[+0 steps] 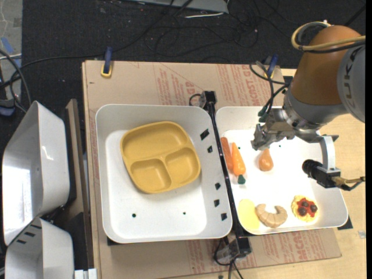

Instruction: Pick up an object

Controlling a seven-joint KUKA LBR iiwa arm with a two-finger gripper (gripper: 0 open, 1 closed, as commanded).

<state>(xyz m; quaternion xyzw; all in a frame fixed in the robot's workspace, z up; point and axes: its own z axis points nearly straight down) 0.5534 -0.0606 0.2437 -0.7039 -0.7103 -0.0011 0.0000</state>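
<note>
My gripper point(264, 142) hangs low over the right bin point(285, 179), its dark fingers just above a small orange piece point(265, 161) that lies on the bin floor. Left of it, two carrots point(233, 157) lie side by side near the bin's left wall. Along the bin's near side sit a pale yellow disc point(246, 212), a tan croissant-shaped piece point(272, 215) and a small tart with red berries point(306, 207). Nothing is visible between the fingers.
The left bin point(116, 214) holds a yellow three-compartment plate point(160, 156). A black clamp-like part point(321, 174) of the arm juts over the right bin's right side. Cables and blue clips lie beyond the bench's far edge.
</note>
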